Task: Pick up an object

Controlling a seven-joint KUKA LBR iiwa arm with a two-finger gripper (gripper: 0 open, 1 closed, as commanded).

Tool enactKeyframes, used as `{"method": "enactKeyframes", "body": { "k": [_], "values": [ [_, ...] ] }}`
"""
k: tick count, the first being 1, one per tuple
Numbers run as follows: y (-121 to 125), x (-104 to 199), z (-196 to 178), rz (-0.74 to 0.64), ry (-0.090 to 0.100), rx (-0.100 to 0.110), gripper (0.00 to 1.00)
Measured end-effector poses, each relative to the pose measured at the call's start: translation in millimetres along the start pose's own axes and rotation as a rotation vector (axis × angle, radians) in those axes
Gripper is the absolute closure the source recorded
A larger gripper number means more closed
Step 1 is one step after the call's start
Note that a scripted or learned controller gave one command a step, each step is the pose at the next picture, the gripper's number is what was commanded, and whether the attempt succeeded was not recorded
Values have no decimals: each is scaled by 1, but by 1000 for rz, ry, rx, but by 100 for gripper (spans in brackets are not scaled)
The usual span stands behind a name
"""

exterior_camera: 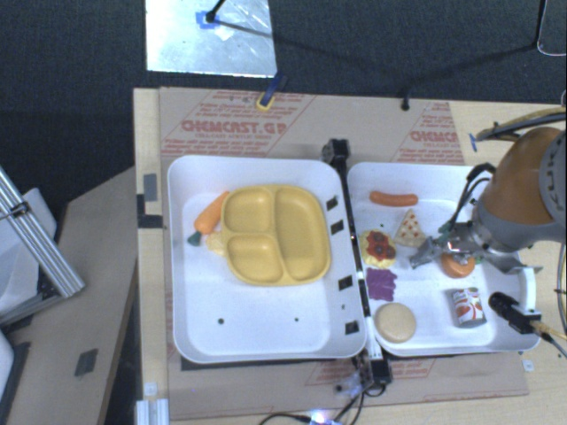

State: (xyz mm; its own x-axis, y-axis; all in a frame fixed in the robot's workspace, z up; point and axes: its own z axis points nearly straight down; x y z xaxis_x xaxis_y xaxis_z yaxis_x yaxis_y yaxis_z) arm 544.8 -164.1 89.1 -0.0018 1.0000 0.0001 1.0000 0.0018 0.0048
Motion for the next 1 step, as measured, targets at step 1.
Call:
{"method": "enactKeyframes", "body": {
  "k": [1],
  "values": [
    [3,-4,-13,1,-12,-14,100]
  ]
}}
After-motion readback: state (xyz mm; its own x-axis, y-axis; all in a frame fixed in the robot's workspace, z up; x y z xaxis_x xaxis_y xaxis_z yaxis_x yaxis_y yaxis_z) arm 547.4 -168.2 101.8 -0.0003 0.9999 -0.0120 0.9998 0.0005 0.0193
